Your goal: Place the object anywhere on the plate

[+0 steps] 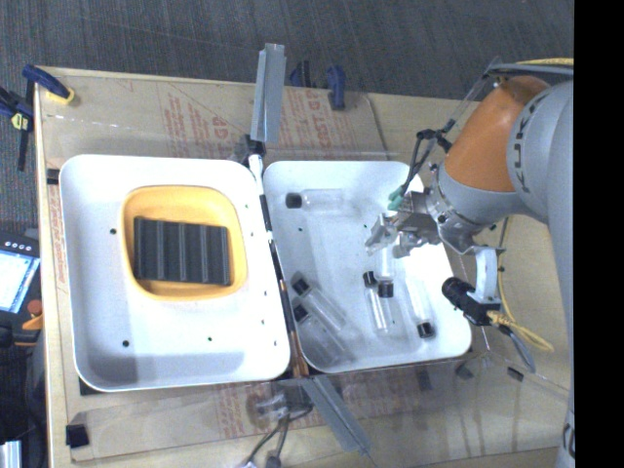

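Your tool (386, 253) hangs low in the right bin (331, 178), and you cannot tell how it is set. A clear vial with a black cap (382, 285) lies just beneath its tip, seemingly touching. More vials (320, 308) lie beside it toward the left. The yellow plate (183, 242) sits well apart in the left bin (88, 339).

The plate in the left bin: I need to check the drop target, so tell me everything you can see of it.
The plate is a rounded-square dish with a yellow-orange rim and a dark, ribbed rectangular centre crossed by lengthwise grooves. It looks like plastic. It lies flat on the floor of the left bin, toward the bin's far side, apart from the walls. Nothing rests on it. The gripper is over the right bin, away from it.
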Available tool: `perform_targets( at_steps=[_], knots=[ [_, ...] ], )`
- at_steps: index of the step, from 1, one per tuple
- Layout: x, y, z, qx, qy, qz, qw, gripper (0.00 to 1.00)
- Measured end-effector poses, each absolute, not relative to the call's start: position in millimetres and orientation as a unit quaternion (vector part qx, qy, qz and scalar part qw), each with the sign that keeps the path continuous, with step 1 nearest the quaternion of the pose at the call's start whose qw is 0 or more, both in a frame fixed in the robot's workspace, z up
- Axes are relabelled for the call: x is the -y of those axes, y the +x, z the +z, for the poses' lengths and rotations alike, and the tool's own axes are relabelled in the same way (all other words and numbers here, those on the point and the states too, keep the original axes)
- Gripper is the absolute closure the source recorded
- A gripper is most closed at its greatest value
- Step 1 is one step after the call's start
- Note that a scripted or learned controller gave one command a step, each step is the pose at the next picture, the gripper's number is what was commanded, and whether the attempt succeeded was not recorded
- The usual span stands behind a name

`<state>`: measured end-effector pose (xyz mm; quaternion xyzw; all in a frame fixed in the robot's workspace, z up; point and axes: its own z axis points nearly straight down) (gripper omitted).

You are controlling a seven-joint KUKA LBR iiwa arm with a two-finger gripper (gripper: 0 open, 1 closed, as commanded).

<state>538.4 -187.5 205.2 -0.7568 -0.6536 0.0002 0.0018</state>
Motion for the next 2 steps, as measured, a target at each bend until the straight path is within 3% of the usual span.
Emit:
perform_targets(
  at_steps=[1, 2],
  knots=[
    [98.2, 580.8, 241.7, 0.717, -0.697, 0.0007, 0.001, 1.0],
    [56.2, 619.9, 219.0, 0.754, -0.657, 0.0006, 0.001, 1.0]
  ],
)
